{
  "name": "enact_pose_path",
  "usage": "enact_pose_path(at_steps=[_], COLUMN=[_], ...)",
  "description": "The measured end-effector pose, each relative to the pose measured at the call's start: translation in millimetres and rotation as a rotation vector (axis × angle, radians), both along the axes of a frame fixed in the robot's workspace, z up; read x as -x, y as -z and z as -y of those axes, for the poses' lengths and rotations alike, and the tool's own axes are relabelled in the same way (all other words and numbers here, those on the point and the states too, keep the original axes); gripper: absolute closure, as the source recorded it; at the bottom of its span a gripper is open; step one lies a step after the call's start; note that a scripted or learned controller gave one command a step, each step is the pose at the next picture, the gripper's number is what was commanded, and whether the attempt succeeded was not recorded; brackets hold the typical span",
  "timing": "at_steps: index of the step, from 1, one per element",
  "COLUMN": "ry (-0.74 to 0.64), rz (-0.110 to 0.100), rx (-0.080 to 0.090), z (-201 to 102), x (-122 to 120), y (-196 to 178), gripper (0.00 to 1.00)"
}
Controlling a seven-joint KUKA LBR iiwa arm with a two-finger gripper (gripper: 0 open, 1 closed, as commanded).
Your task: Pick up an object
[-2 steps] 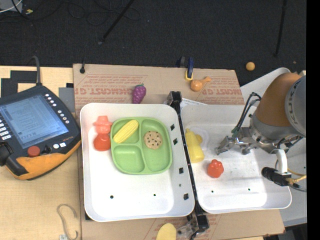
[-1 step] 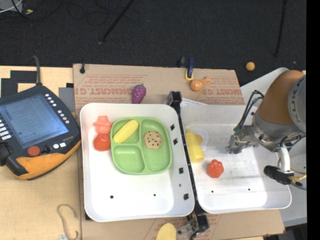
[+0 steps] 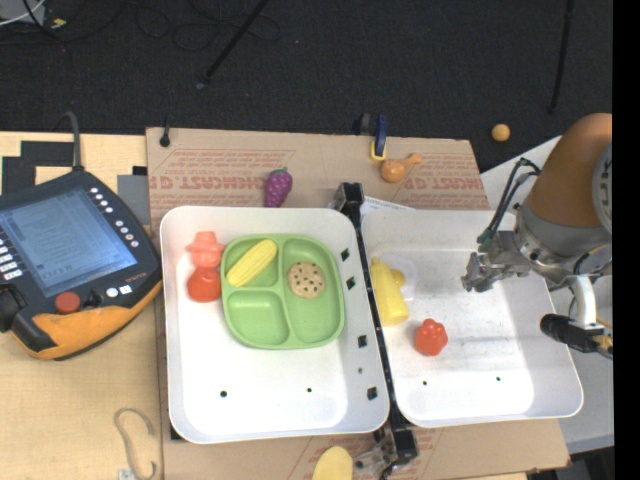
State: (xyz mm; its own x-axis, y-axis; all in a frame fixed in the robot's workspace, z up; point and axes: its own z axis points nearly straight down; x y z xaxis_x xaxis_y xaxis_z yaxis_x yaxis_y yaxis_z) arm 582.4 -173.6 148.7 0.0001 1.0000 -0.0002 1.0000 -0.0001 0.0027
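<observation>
Two candidates in right bin: red pepper at seven o'clock from gripper, yellow piece at nine, against left wall. Gripper low over bare floor, nothing between fingers, spread impossible to tell. Likely failures: closing on nothing; rolling pepper aside with off-centre descent; striking divider near yellow piece.

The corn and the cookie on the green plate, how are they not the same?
The corn is yellow, but the cookie is tan with dark spots. The corn is long and lies slanted; the cookie is round and flat. The corn sits in the upper left compartment of the green plate, the cookie in the upper right one. Both are toy food in the left bin.
</observation>
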Motion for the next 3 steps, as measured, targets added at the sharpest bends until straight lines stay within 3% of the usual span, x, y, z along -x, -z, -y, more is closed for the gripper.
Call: enact_pose_path(at_steps=[1, 2, 3], ry=[0.002, 0.0, -0.003], rz=[0.0, -0.001, -0.006], rx=[0.001, 0.0, -0.003], z=[10, 13, -47], x=[-7, -7, 1], y=[-52, -81, -84], gripper=[1.0, 1.0, 1.0])
